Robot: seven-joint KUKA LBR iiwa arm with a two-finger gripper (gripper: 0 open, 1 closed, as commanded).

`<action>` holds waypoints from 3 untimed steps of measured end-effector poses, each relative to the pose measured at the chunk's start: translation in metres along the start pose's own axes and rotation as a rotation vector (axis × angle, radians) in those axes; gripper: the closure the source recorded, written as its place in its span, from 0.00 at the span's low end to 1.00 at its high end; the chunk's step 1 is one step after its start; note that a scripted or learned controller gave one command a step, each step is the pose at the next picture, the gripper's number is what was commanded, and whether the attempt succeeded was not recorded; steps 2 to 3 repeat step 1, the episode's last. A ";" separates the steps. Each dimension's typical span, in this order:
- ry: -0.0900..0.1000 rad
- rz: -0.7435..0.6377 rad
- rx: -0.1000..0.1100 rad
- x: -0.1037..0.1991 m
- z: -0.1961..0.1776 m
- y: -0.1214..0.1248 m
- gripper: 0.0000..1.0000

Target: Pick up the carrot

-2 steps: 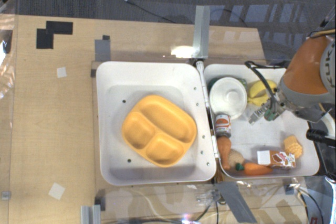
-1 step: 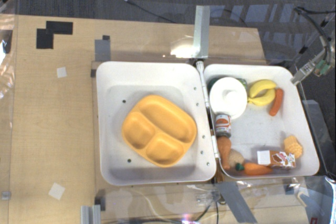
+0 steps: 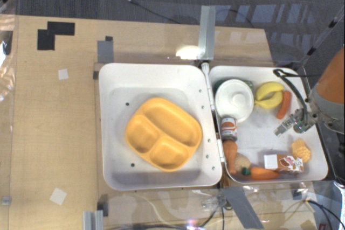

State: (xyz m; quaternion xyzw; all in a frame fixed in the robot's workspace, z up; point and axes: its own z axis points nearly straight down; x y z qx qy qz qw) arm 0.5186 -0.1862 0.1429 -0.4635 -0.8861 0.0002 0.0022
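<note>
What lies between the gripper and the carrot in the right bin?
In the camera view, bare white bin floor separates the gripper from the carrot; a small carton sits just beside that line.

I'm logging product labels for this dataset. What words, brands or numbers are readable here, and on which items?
None can be read.
Small can: red and white label, print too blurred.
Small carton: red and white printed face, too small to make out.
Black blocks on the bench: plain shapes, no lettering.
</note>
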 end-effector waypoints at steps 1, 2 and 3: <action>-0.018 -0.055 -0.013 0.046 0.052 0.000 1.00; -0.018 -0.055 -0.013 0.046 0.052 0.000 1.00; -0.018 -0.055 -0.013 0.046 0.052 0.000 1.00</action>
